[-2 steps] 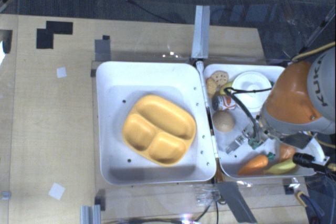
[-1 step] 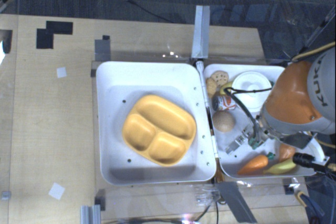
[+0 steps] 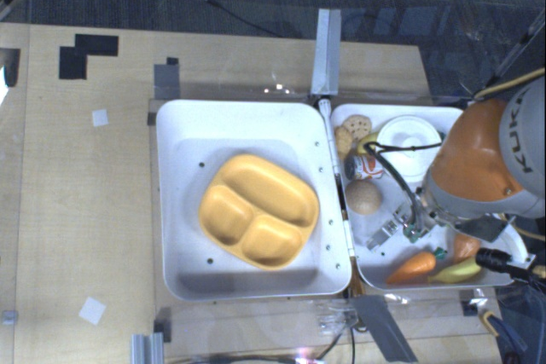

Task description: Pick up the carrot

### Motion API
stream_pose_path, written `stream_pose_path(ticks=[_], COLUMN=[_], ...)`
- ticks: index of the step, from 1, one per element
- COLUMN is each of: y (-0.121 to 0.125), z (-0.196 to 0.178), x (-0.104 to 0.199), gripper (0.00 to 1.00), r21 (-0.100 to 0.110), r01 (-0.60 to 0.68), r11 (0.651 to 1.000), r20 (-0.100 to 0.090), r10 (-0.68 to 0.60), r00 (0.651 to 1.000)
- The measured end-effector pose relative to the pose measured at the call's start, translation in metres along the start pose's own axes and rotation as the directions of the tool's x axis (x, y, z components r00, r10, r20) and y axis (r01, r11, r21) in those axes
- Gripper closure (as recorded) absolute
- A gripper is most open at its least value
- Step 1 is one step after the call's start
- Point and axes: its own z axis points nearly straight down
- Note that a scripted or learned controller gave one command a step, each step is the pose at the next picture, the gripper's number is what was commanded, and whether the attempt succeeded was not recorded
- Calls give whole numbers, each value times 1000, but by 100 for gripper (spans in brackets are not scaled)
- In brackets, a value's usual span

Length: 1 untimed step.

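carrot (image 3: 412, 266) hemmed by banana (image 3: 458, 271), bin wall (image 3: 354, 264)

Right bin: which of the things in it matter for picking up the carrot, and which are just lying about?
Job in hand:
- carrot, near the right bin's front edge
- gripper, above it

Lying about:
- banana, touching the carrot
- cookie
- white bowl
- small can
- round beige item
- yellow divided tray, in the left bin

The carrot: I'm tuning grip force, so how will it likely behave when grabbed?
The carrot looks smooth and tapered, so it may slip or roll. It seems rigid, probably a light toy. It lies against the banana near the bin wall, so fingers may nudge both.
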Motion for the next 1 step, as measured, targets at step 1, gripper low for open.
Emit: stream_pose_path(ticks=[1], y=[0], z=[0], x=[0], gripper=[0], r21=[0], r01=[0], r11=[1000], r20=[0], r10=[0], r00=[1000])
